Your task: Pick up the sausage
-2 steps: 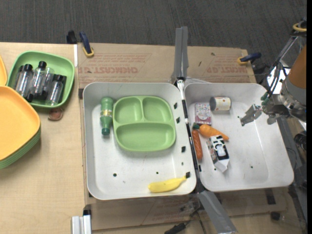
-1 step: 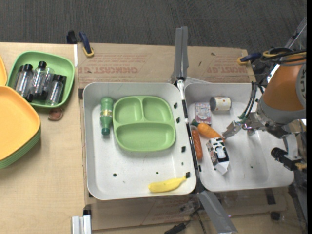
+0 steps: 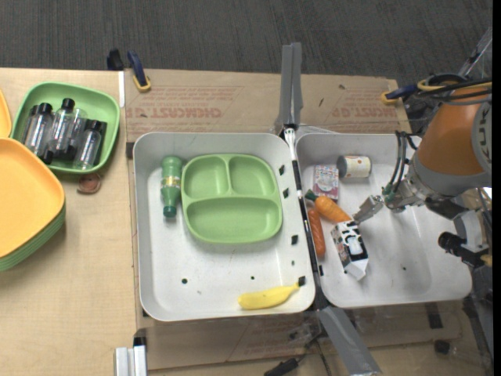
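Sausage (image 3: 316,232) at bin wall, carrot (image 3: 331,208) touching, packet (image 3: 351,250) beside, pincer (image 3: 368,209) grip unclear

arm (image 3: 458,143) cut off at right edge, orange plates (image 3: 27,202) cropped left

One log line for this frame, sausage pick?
phase: approach | end effector: over right bin, holding nothing | sausage: left wall, by carrot

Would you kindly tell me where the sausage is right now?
The sausage lies in the right bin, along its left wall, just below the carrot and left of the black-and-white packet.
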